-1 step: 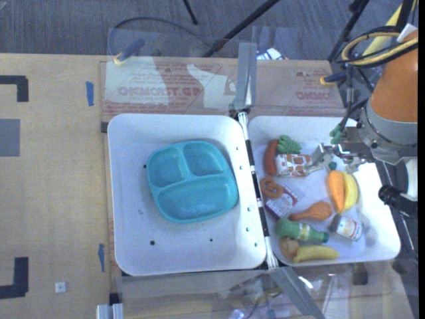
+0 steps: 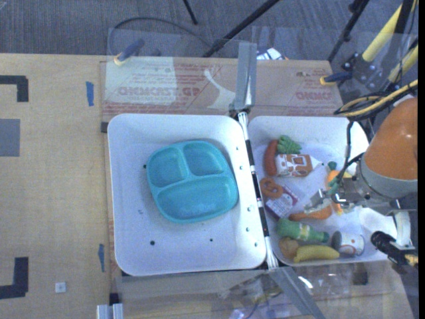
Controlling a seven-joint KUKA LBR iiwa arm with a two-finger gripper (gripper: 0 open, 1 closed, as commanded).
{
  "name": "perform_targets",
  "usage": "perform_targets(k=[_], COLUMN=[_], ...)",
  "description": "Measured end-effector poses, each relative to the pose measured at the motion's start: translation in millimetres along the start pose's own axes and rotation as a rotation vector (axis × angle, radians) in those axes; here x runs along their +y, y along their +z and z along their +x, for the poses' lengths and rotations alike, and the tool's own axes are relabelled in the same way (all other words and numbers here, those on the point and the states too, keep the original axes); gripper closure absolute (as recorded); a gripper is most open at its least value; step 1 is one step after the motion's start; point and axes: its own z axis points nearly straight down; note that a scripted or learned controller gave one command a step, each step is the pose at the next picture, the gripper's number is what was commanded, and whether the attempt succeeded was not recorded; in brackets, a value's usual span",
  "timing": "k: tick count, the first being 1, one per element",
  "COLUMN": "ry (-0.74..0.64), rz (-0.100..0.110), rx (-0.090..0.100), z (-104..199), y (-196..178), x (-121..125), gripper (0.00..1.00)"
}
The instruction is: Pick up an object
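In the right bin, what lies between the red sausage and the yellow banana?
In the camera view, between the red sausage and the yellow banana lie a pretzel, a small packet and a green bottle.

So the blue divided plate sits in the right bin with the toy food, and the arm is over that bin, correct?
Not quite. The camera view shows the blue divided plate in the left bin. The toy food lies in the right bin, with the arm over it.

Sits in the left white bin [image 2: 126,198]: teal divided plate [image 2: 191,181]. Behind both bins, flattened cardboard [image 2: 166,85]. Bits of blue tape [image 2: 89,93] on the bench [image 2: 53,191].
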Motion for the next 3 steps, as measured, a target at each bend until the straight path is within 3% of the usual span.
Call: perform_targets(k=[1, 2, 3], ry=[-0.068, -0.066, 0.04], rz=[-0.014, -0.011, -0.001], rx=[0.002, 0.0, -0.001], z=[-28, -30, -7], y=[38, 31, -86], x=[25, 24, 62], gripper=[0.0, 1.0, 1.0])
